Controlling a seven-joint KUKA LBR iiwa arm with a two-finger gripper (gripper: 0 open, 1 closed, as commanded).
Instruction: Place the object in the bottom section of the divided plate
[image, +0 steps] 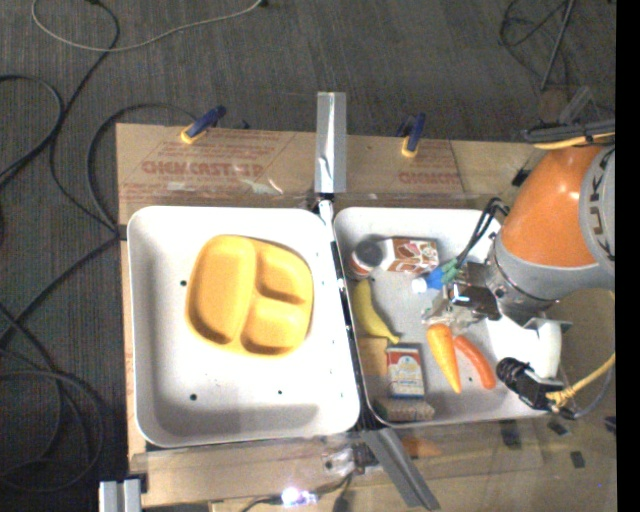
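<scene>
A yellow divided plate (252, 294) lies in the left bin (170, 400), with one long section on its left and two smaller ones on its right. Nothing lies in it. In the right bin (500, 412) my gripper (450, 310) hangs low, just above the top ends of an orange carrot (446, 362) and a red-orange pepper (476, 362) that lie side by side. A yellow banana (372, 312) lies to the gripper's left. The wrist hides whatever is directly beneath it.
The right bin also holds a small red and white box (405, 370), a brown and white packet (412, 254), a round silver can (367, 254) and a dark bar (404, 409) at its front wall. A ridge (340, 300) separates the bins.
</scene>
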